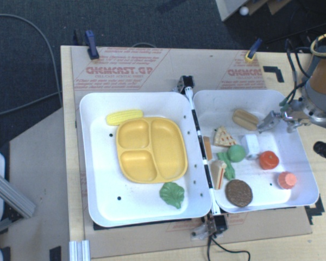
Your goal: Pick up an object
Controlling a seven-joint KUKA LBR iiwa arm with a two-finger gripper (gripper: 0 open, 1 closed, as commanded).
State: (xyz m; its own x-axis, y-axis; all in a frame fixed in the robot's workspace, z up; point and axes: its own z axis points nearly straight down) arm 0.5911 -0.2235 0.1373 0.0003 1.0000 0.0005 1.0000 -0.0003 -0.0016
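Camera view. Two white bins sit side by side on the surface. The left bin carries a yellow divided plate, a corn cob along the plate's far edge and a green leafy piece just below the plate.

The right bin holds the clutter: a tan bread roll, a sandwich wedge, a green round piece, a white block, an orange-red piece, a pink-orange piece and a brown disc.

The arm comes in from the right with the gripper over the far part of the right bin, tips pointing toward the bread roll and just beside its right end.

You likely want the roll as target: it lies apart from the crowd, so there is room either side. Line the fingers up across its short width before descending, and keep clear of the white block nearby.

Fingers: too small and foreshortened to judge the opening; you cannot tell. Nothing is seen between them.
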